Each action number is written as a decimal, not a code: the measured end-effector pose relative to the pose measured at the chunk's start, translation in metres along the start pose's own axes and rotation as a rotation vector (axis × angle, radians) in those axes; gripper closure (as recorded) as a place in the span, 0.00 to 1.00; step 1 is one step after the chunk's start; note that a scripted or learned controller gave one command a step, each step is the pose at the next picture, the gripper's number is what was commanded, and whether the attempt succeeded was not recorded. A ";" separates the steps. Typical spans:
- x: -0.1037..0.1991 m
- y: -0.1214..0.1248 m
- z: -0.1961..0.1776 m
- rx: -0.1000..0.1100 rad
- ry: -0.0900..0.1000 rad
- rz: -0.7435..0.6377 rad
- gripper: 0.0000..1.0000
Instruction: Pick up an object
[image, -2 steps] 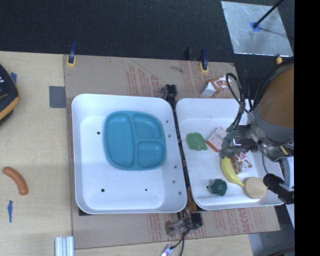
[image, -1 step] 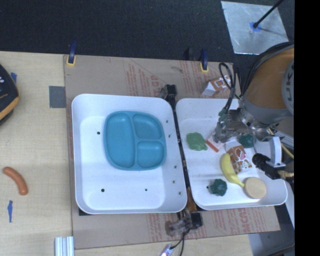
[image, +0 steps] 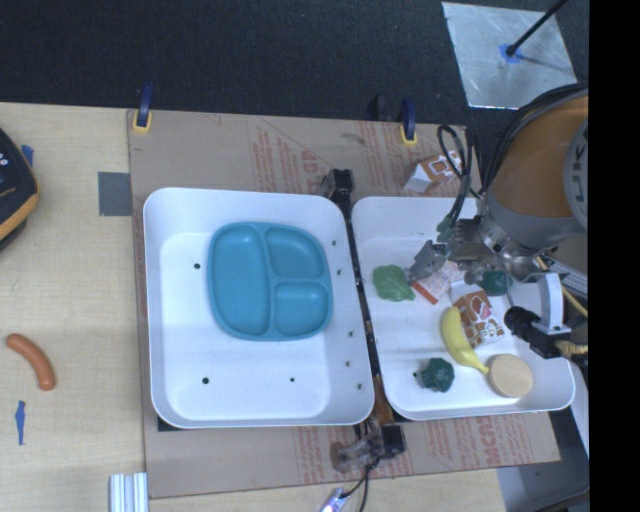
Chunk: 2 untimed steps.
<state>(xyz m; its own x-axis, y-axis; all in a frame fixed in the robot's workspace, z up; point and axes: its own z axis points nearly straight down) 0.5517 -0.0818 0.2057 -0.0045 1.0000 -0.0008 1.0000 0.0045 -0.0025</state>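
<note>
**benchwatcher:** So where's everything sitting? The left bin (image: 160, 300) has a blue divided plate (image: 269, 280) in it, slightly toward the far side. The right bin (image: 400, 390) has all the small stuff: a light green piece (image: 394, 283) near its left wall, a banana (image: 458, 340), a dark green broccoli-looking thing (image: 436, 374) and a round tan cookie (image: 511, 376) along the near edge.

**iiwa_fan:** Yep, and there's a small printed packet (image: 481, 316) right beside the banana. The arm (image: 535, 180) comes in over the right bin, with the hand (image: 432, 262) low just right of the light green piece. Can't tell if it's clenched or released, too cluttered there. Also a sausage (image: 32, 360) lying out on the tabletop (image: 70, 300), far left, well apart from both bins.
</note>
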 end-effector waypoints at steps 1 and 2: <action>-0.098 -0.028 0.095 -0.009 -0.002 0.001 0.00; -0.099 -0.027 0.083 -0.010 -0.003 -0.002 1.00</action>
<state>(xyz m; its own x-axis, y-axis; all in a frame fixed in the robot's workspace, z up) 0.5251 -0.1809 0.1226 -0.0065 1.0000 -0.0035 1.0000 0.0066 0.0072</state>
